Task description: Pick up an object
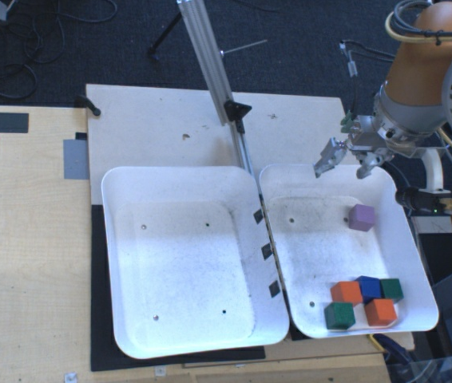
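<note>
Grey arm reaching from right, end effector [345,160] fingers spread apart

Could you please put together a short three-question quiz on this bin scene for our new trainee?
1. True or false: the purple block lies apart from the other blocks.
2. How many blocks sit clustered near the front of the right bin? A) three B) five C) seven
3. Fill in: the gripper hangs over the right bin's ____ edge, holding nothing.

Key: 1 true. 2 B: two orange blocks, two green blocks and a blue block. 3 far.
</note>
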`<state>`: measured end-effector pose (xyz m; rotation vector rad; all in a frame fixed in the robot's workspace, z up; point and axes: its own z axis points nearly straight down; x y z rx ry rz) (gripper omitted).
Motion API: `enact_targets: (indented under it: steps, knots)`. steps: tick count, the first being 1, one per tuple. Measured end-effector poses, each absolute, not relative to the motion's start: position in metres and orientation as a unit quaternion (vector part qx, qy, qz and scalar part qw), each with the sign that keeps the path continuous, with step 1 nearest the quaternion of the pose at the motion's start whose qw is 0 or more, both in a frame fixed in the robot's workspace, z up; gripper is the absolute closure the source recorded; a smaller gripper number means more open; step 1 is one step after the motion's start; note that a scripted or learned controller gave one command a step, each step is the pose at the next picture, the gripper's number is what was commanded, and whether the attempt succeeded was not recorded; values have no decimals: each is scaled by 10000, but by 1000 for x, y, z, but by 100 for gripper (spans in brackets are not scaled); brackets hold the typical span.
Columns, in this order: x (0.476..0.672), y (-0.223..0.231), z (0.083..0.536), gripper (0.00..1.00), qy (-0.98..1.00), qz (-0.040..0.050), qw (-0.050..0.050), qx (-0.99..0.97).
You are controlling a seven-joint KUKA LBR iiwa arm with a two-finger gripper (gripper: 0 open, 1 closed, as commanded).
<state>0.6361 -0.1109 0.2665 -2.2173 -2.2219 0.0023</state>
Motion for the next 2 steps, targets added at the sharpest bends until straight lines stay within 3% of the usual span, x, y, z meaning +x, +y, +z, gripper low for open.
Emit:
enact_targets:
  steps: [1, 2]
  knots:
    - [624, -193, 201, 0, -7046, 39, 28, -7096]
    - [631, -207, 121, 0, -7081, -47, -98, -7060]
